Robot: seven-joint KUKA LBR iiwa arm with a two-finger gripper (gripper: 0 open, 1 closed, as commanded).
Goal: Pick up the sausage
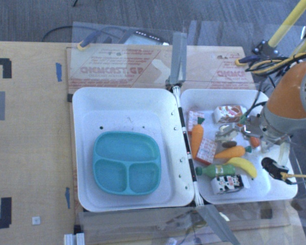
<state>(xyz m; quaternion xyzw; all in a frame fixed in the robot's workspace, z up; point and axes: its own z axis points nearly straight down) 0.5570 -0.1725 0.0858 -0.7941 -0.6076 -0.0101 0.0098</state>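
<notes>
**Arm low over the right bin, sausage lying among the toy food**

Your worktop (30,137) is pale wood, with two white bins side by side. The left bin (92,106) carries a teal divided plate (126,163) sitting toward its 6 o'clock side. The right bin (280,185) is crowded with play food. The arm (290,98), with its orange band, comes in from 3 o'clock and reaches down over the right bin's 3 o'clock half. You cannot tell how far apart the fingers stand; the gripper (252,131) is hard to read against the clutter, and nothing is visibly held.

Inside the right bin, largest first: a carrot (197,138) stands at 9 o'clock, a green bottle (217,170) lies toward 7 o'clock, and a banana (243,166) curves just at 6 o'clock of centre. The orange-brown sausage (230,152) lies near the bin's centre, just at 12 o'clock of the banana and close to the gripper's 7 o'clock side. A red-and-white packet (228,113) rests at 12 o'clock.
</notes>
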